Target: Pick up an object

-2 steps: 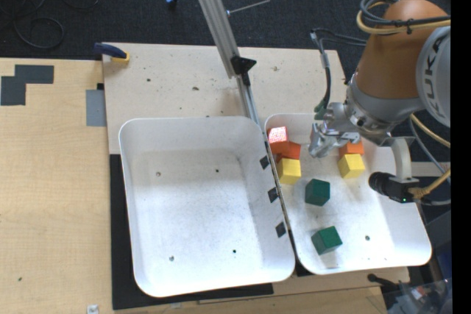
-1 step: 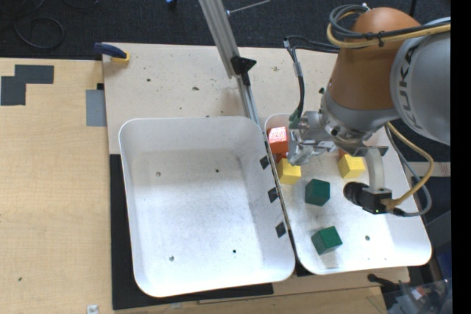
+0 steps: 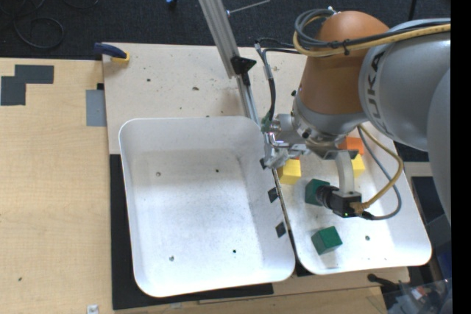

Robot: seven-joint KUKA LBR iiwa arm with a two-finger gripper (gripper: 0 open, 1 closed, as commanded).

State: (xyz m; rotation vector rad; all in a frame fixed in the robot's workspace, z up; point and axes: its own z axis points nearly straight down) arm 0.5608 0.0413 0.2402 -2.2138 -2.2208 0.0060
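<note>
The arm hangs low over the right bin (image 3: 412, 250), its gripper (image 3: 294, 147) masked by the wrist — whether the claw is spread or pinching I cannot tell; a yellow block (image 3: 291, 171) lies just beneath, green blocks (image 3: 326, 239) nearby — likely targets.

Even bright light, soft shadows, slightly grainy

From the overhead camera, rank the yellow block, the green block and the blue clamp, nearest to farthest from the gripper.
Measured from the gripper:
1. Yellow block, in the right bin just below the gripper.
2. Green block, nearer the right bin's front edge.
3. Blue clamp, on the bench's far left corner, beyond both bins.
</note>
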